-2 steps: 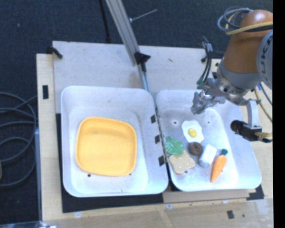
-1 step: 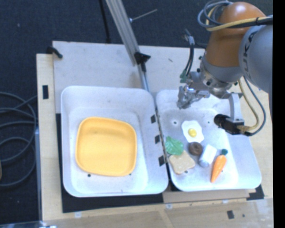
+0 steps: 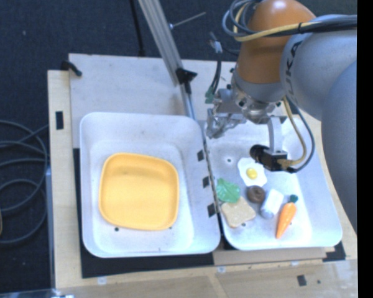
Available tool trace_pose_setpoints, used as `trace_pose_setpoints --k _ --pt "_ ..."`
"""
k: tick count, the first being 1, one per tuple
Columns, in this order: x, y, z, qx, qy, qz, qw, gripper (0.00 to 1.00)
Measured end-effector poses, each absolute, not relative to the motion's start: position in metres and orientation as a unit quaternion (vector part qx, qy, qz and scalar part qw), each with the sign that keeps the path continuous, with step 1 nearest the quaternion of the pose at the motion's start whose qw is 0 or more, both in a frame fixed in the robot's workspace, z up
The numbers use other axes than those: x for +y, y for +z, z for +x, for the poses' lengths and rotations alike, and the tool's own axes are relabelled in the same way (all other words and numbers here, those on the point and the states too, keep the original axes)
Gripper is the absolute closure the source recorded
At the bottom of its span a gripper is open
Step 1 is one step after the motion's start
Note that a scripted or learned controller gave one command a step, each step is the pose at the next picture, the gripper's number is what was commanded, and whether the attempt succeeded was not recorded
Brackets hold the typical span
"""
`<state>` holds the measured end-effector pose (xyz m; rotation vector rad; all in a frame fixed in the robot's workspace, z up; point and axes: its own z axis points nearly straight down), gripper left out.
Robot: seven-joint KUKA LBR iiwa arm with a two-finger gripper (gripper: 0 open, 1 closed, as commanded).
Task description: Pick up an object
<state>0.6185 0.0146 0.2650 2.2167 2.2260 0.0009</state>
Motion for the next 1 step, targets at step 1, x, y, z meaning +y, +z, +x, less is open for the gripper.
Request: trace_pose_setpoints --k 1 --pt "0.0596 0.2473 0.6349 0.708 -0.0003 0.706 0.0 1.0"
